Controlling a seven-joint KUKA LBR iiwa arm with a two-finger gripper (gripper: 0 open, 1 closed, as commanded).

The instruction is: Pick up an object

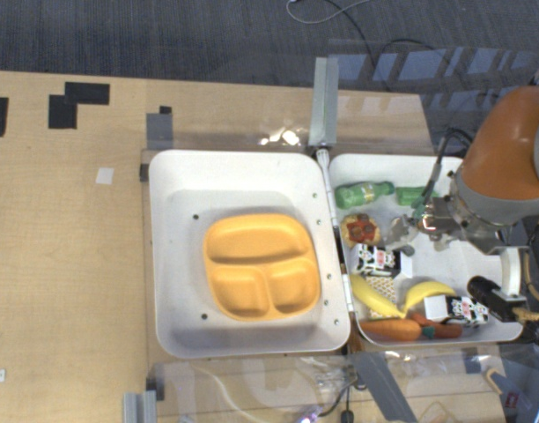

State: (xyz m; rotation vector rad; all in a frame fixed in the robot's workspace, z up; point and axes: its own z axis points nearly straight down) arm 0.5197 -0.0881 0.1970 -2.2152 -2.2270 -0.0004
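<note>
My gripper (409, 228) hangs low over the middle of the right bin (375, 167), at the end of the grey wrist with the orange band. Just left of it lie a red strawberry-like piece (361, 229) and a black-and-white cow-patterned carton (378, 260). A green bottle (365, 193) lies along the bin's far side, behind the gripper. Two yellow bananas (375, 296) (425, 293) and an orange carrot (395, 329) lie along the near side. A second cow-patterned carton (459, 309) sits beside them. I see nothing between the gripper and these objects that shows a hold.
The left bin (173, 263) holds a yellow divided plate (261, 265) at its centre. A metal divider post (324, 104) stands between the bins at the back. The wooden bench (67, 236) stretches to the left.
</note>
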